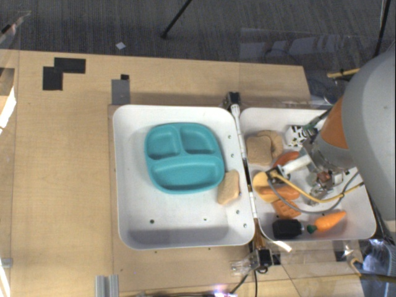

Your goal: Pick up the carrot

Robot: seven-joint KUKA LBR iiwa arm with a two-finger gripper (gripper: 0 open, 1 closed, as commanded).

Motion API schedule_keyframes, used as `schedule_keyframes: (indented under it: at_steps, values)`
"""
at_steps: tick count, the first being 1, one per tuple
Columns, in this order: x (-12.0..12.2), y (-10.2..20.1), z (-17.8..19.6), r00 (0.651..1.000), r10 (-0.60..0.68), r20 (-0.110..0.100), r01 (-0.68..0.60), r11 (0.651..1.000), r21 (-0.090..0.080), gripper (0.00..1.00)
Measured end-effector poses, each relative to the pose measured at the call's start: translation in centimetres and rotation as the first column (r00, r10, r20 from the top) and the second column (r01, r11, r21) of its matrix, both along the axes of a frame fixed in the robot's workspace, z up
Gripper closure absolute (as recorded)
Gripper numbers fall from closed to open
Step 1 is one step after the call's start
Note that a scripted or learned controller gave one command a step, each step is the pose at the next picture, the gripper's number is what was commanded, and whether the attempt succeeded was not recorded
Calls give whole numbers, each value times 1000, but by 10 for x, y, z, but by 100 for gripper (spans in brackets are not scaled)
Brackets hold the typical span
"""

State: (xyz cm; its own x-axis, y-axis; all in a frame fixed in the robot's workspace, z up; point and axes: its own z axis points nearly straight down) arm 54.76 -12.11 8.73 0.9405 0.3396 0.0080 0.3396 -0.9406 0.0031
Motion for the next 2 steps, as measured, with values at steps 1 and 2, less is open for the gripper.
schedule_keyframes:
  at_steps: [1, 2]
  values:
    - [-44, 22, 1, 1000, -8, 2, 8, 1000, 0, 0]
    - [-55, 27, 1, 979, 205, 7, -205, 979, -5, 0]
